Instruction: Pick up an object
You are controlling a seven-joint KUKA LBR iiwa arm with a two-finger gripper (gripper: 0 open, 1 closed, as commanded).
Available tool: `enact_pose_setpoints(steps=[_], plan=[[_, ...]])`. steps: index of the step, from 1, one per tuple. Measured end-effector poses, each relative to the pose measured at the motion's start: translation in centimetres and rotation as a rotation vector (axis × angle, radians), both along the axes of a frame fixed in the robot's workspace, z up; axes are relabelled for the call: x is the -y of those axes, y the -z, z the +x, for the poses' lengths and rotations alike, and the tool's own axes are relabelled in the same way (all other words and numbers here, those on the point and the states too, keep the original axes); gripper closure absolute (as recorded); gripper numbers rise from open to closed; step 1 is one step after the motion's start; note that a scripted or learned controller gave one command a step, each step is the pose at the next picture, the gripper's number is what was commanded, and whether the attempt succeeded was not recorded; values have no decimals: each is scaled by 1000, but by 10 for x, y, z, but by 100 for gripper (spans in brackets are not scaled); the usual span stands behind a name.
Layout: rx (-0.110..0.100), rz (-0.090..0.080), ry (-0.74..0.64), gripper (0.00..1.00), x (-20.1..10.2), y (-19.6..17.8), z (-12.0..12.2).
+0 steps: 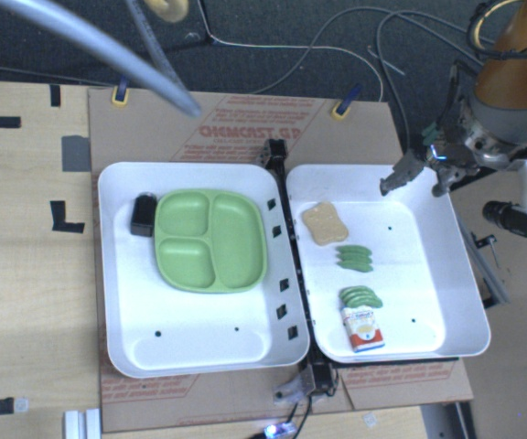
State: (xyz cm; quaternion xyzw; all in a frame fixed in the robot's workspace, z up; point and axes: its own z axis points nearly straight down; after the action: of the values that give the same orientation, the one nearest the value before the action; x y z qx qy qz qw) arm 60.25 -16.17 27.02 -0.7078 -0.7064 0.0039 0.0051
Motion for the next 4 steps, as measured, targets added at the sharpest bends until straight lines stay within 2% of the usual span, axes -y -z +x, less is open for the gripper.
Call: enact_pose_setpoints(steps=[1, 3, 4], plan=[[12, -2, -3, 0, 0, -7, 2], [5, -2, -2, 0, 10, 120, -1], [7, -1, -4, 0, 3, 168, -8]])
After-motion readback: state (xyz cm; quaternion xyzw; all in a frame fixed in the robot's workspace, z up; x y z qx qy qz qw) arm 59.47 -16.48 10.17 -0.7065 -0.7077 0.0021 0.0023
